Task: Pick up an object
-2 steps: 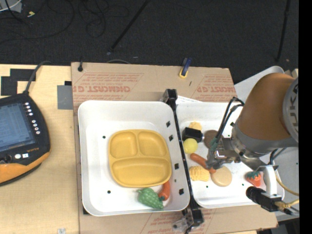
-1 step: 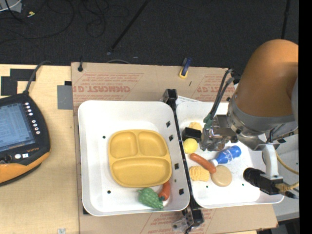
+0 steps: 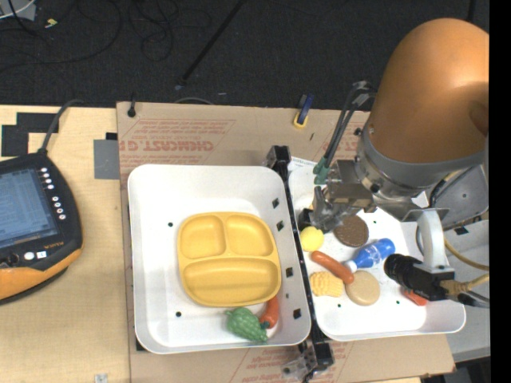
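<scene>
Cardboard [image 3: 200, 138] under bins carries upside-down red print.

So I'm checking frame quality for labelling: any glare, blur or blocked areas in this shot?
Camera view: even lighting, toys sharp; the orange band, close to the lens, looks soft and hides part of the right bin; mild sheen on the yellow plate; background floor is dark.

Orange-banded grey arm [image 3: 427, 134], seemingly dark pincer [image 3: 326, 206]

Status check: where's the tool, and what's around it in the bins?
Tool low in right white bin, nothing seen gripped. Small yellow ball and brown round disc beside it. Yellow divided plate in left bin.
</scene>
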